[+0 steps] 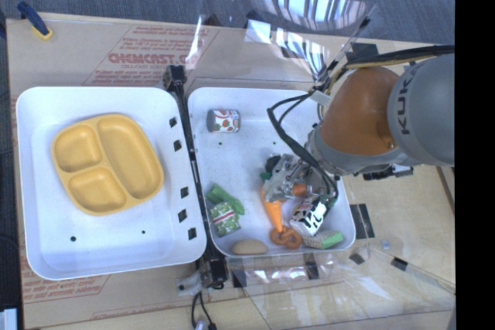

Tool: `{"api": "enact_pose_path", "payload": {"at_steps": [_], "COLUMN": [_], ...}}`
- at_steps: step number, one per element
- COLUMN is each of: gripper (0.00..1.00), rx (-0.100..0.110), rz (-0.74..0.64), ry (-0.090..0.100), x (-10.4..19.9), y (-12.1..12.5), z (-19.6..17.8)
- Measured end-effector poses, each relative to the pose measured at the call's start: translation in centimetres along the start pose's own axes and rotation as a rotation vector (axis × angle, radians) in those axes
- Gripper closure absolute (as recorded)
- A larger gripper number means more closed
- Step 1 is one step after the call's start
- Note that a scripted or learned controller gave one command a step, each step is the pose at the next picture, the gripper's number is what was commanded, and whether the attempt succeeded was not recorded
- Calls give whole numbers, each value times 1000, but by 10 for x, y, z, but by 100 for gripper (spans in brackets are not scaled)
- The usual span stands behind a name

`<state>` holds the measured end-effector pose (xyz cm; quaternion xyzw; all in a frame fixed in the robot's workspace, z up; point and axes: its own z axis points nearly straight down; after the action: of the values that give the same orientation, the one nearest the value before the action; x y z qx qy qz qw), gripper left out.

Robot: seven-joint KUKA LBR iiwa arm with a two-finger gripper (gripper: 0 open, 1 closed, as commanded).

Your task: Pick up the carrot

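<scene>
A grey KUKA arm [402,120], banded in orange above the wrist, is seen reaching in over the right-hand bin [232,100] of two shallow white bins set side by side on the table [77,50]. The left-hand bin [31,189], well apart from the fingers, is occupied by a yellow divided plate [107,163].

The gripper [288,180] is shown lowered among a cluster of toy foods in the near part of the right-hand bin. The carrot [274,212], orange and lying on the bin floor, is found just below the fingers and seemingly touching or almost touching them; whether it is held cannot be told, since wiring and the gripper body obscure the tips. Whether the fingers stand apart or together cannot be told either.

The step in hand is judged to be the descent onto the carrot, with the grasp itself not yet confirmed. The next move would call for the fingers to be closed squarely across the carrot's body and then raised, without neighbours being caught.

Those neighbours are crowded close: a black-and-white carton [312,218] and a pretzel [286,238] just beside the carrot, green packets [226,211] farther off, and a small can [223,120] well apart at the bin's far end.
</scene>
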<state>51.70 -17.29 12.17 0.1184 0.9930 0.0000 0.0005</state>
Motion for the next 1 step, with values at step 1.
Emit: {"api": "enact_pose_path", "payload": {"at_steps": [1], "gripper": [0], "rx": [0], "rz": [-1], "ry": [0], "x": [0], "y": [0], "z": [0]}}
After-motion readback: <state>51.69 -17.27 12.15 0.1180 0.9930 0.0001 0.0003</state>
